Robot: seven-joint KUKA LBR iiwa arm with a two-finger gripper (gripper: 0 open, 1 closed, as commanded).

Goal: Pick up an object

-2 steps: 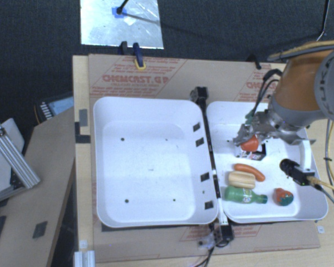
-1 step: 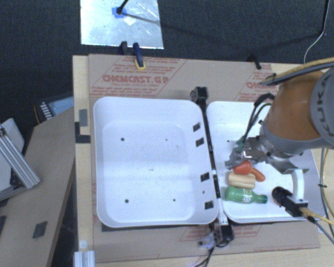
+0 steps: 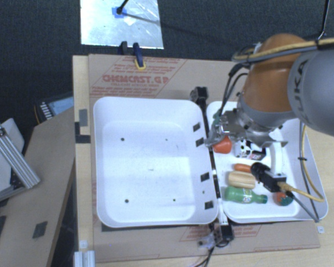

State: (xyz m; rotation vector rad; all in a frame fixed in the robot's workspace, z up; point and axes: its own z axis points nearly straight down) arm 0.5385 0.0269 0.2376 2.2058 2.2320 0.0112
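My gripper (image 3: 218,133) hangs low over the left edge of the right bin (image 3: 307,166), close to the divider between the bins. A red-orange object (image 3: 224,146) lies right beside and just below it, touching or nearly touching; I cannot tell whether it is held. To its right sits a small black-and-white toy (image 3: 246,148). Nearer the front lie a thin orange piece (image 3: 242,167), a tan bun-like item (image 3: 240,178), a green bottle (image 3: 244,194) on its side, and a teal-and-orange object (image 3: 285,199). The arm's bulk hides the bin's back part.
The left bin (image 3: 150,160) is next to the right one, its raised rim directly left of the gripper. Both stand on a cardboard sheet (image 3: 139,74). A blue-and-yellow clamp (image 3: 138,54) is at the back edge, a metal plate (image 3: 121,15) beyond it.
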